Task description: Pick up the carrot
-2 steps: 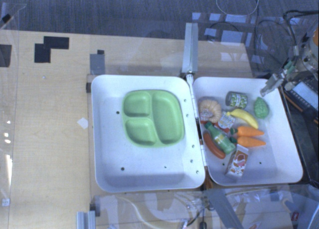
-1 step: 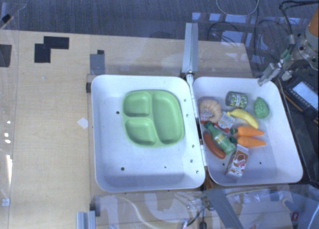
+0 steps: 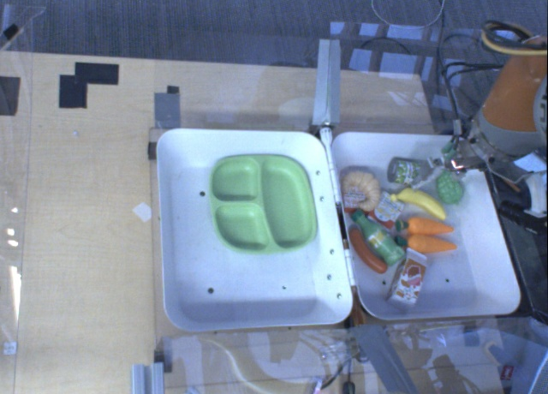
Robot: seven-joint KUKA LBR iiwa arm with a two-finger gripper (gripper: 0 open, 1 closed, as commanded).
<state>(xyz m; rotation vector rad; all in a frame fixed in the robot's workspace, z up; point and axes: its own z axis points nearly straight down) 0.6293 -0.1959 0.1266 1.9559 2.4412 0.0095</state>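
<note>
Nearest the camera, at the low edge of the right bin (image 3: 505, 294), a small juice carton (image 3: 409, 280) lies tilted. Just above it sit two orange carrots: the lower carrot (image 3: 432, 244) and the upper carrot (image 3: 429, 226), side by side and almost touching, tips pointing right. To their left a green bottle (image 3: 379, 239) lies over a red sausage (image 3: 368, 253); above are a banana (image 3: 421, 202), a bread roll (image 3: 360, 188), a tin can (image 3: 405, 170) and a green broccoli (image 3: 449, 187). The left bin (image 3: 180, 238) holds a green divided plate (image 3: 261, 202) on the wooden counter (image 3: 77, 212).

The arm (image 3: 514, 101) hangs at the right bin's far right corner, its tool (image 3: 458, 157) just above the broccoli, well apart from the carrots; whether the tool is parted or closed I cannot tell.

To do this well, I judge it should come toward the lower carrot, fingers set across its narrow width, dropping between the two carrots cleanly so neither the banana nor the carton is nudged
</note>
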